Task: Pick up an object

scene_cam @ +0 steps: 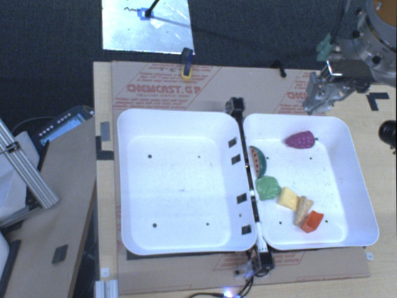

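Dark blue carpet floor (49, 42) | shiny metal sheet (147, 17) lying on carpet | wooden bench (372, 141) topped with printed cardboard (205, 82) | bright overhead light

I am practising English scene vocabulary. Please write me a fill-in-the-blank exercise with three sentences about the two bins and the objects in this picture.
1. All the small toy objects lie in the ____ white plastic bin.
2. The purple grape-like toy lies apart, nearest the bin's ____ edge.
3. The yellow block lies between the green lumpy toy and the ____ stick-shaped piece.

Missing words: right; far; tan
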You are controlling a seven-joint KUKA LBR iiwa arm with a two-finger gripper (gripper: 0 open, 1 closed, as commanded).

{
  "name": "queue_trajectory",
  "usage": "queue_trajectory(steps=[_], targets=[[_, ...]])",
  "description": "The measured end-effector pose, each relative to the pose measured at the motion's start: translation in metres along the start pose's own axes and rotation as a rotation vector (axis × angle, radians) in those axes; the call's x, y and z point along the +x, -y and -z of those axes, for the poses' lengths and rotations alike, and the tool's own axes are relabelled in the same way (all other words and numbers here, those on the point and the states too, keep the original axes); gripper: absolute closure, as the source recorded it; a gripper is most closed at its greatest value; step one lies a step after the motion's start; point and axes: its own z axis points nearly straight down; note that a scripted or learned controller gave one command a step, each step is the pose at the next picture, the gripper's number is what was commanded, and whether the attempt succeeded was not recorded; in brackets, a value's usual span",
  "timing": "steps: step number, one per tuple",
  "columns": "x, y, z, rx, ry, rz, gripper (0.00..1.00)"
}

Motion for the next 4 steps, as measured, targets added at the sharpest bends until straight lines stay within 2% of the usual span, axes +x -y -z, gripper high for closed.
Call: queue_trajectory(steps=[4], targets=[[0.076, 0.0, 0.0, 0.0, 0.0, -0.002, 1.0]])
